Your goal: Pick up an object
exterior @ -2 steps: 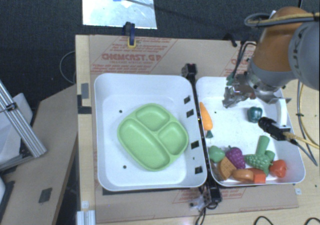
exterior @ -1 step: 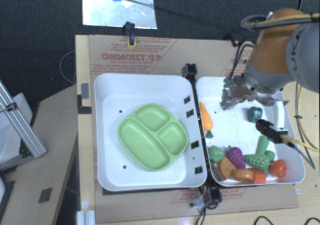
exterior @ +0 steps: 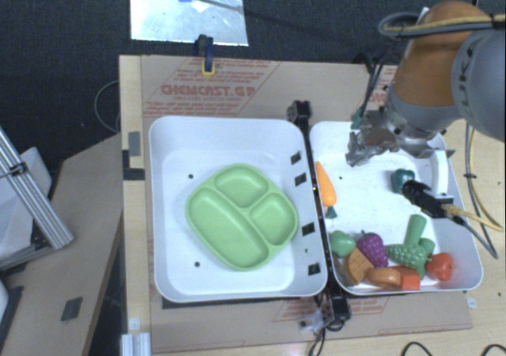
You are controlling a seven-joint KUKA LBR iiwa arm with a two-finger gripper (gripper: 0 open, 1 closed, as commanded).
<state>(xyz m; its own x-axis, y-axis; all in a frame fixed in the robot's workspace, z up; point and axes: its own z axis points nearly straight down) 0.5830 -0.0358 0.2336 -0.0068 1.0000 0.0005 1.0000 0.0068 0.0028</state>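
The arm's gripper [exterior: 365, 149] hangs over the far edge of the right bin [exterior: 466, 255]; whether it is parted or closed cannot be told. The toys crowd that bin's near edge, the carrot [exterior: 325, 183] apart by the left wall. A descent here risks grasping nothing, or sliding off packed neighbours.

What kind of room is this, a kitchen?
Probably a robot lab, not a kitchen: a grey and orange robot arm reaches over two shallow white bins, one holding plastic toy food.
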